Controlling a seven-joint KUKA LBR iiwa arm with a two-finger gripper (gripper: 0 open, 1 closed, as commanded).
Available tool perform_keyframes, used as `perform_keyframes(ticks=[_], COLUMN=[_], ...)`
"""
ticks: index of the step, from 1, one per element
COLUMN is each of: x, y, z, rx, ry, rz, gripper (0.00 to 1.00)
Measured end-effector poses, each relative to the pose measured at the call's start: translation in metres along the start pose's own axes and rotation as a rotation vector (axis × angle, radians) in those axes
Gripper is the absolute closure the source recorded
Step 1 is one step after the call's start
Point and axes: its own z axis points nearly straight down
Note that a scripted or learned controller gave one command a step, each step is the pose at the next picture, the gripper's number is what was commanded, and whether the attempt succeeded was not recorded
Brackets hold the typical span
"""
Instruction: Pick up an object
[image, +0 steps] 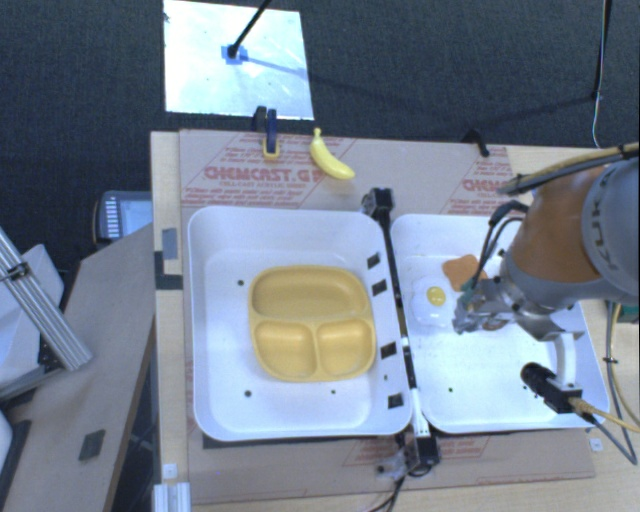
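Observation:
A toy fried egg (431, 301), white with a yellow yolk, lies in the right bin (480, 400) near its left wall. Just behind it is a flat orange-brown piece (460, 268), partly covered by the arm. My gripper (468, 320) hangs low over the right bin, right beside the egg's right edge. I see nothing held in it.
The left bin (220, 300) holds a yellow divided plate (305, 322). A toy banana (330, 158) and a yellow clamp (270, 138) lie on the board behind the bins. The grey arm (570, 240) covers the right bin's far right part.

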Motion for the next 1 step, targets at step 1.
perform_keyframes(ticks=[1], x=[0.001], y=[-0.0005], z=[-0.0434], rx=[-0.001], ry=[0.0], rz=[0.0], gripper=[1.0])
